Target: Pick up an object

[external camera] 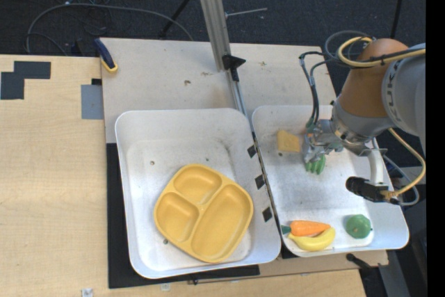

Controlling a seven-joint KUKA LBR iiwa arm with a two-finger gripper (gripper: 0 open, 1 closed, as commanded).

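Green plastic, small and ribbed like a bunch of pods or beans, sits right under my tool (316,153) in the right bin (389,236), and that green piece (316,165) is the one I judge I am going for. It lies just to the right of the yellow block (288,142), which I use as my marker. From this high slanted view I cannot tell whether the tool is closed on the piece or merely over it. To do this step well, I would keep the tool centred on the piece and clear of the yellow block, come straight down, close firmly across the narrow width, then lift slowly and watch whether it rises. Well below and right of the block, by the bin's near wall, lie an orange carrot (309,227) touching a yellow banana (314,240), and a round green fruit (358,226).
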